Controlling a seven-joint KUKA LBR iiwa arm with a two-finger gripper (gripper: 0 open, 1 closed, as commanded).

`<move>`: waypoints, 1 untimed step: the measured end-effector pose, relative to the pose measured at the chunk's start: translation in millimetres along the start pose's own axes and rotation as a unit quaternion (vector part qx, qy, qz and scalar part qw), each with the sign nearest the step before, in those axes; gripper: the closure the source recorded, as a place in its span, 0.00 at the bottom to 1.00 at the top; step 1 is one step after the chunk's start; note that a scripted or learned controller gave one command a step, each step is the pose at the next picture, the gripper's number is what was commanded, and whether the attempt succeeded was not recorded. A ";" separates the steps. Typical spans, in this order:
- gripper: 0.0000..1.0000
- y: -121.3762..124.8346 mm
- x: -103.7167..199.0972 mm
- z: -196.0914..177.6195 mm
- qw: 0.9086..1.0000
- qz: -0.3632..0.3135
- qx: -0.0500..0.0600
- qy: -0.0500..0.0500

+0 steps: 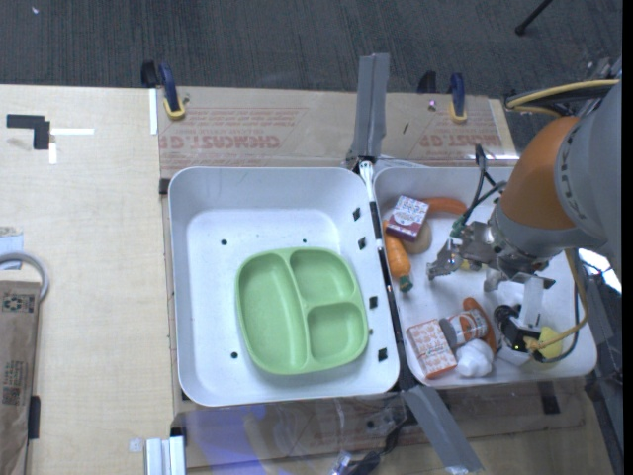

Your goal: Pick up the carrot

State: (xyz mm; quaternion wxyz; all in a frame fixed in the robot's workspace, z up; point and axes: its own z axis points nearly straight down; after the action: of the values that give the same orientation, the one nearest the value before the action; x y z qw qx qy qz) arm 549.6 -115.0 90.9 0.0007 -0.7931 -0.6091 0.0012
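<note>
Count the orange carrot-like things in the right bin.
2: one carrot by the bin's left wall, another orange piece behind the small red box. The arm may hide more.

The wooden bench (89,226) bears two white bins (198,295) side by side.

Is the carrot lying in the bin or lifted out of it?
Lying in. The carrot rests on the floor of the right bin, near its left wall, beside a small red box; the end effector is apart.

A pale wooden desk (89,265) is lying under even light, with dark grey carpet (247,18) running behind it. Blue clamps (170,95) are gripping a cardboard sheet (257,127) at its far edge.
</note>
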 end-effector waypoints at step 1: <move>1.00 -0.5 -1.0 -8.2 1.000 -0.001 0.002 -0.001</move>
State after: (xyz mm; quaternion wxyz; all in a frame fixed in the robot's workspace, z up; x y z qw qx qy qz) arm 548.9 -115.9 99.1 0.0015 -0.7926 -0.6097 0.0029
